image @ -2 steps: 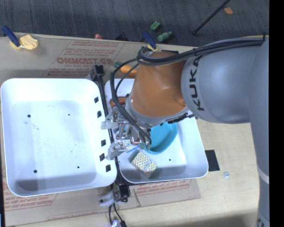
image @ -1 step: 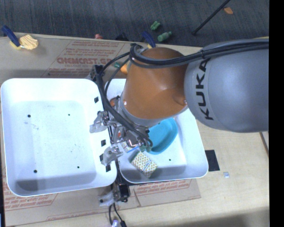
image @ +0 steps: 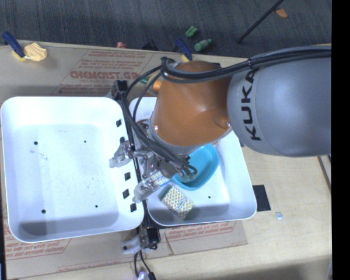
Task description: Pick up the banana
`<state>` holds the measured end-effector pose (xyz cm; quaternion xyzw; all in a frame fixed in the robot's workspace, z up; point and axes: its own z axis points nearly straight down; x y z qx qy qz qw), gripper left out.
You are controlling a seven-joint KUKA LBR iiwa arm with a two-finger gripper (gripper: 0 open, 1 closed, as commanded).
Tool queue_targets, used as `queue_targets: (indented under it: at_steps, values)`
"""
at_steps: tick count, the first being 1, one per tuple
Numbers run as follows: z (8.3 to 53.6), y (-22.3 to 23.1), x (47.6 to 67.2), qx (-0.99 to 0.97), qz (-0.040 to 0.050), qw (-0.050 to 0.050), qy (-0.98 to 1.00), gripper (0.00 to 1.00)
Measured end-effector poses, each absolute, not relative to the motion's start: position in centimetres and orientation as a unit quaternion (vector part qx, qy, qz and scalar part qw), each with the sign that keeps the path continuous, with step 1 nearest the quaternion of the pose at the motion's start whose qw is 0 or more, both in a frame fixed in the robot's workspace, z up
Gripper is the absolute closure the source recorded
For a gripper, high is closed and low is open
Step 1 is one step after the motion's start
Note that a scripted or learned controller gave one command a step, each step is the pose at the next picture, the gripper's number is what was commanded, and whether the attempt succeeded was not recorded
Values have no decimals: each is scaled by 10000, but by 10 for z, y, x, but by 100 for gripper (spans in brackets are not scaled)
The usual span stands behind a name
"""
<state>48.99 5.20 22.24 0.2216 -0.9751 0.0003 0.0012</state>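
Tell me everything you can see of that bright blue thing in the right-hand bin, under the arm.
The blue bowl looks like smooth, glossy plastic, bright sky blue with a rounded rim. It lies in the right bin, apparently tilted so its hollow faces the camera. The arm's orange band covers its upper part, so its full shape is hidden. A small patterned box lies just below it; whether they touch is unclear.

Even, bright overhead light, with soft shadows inside the white bins point(image: 11, 156) and a mildly grainy, soft-focus picture.
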Motion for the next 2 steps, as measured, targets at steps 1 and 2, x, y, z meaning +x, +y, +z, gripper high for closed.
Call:
queue_targets:
  at_steps: [1, 2]
  values:
    - [191, 80, 485, 583, 3, 17, -9983, 0]
    - [107, 110, 485, 2018, 1, 27, -9794, 0]
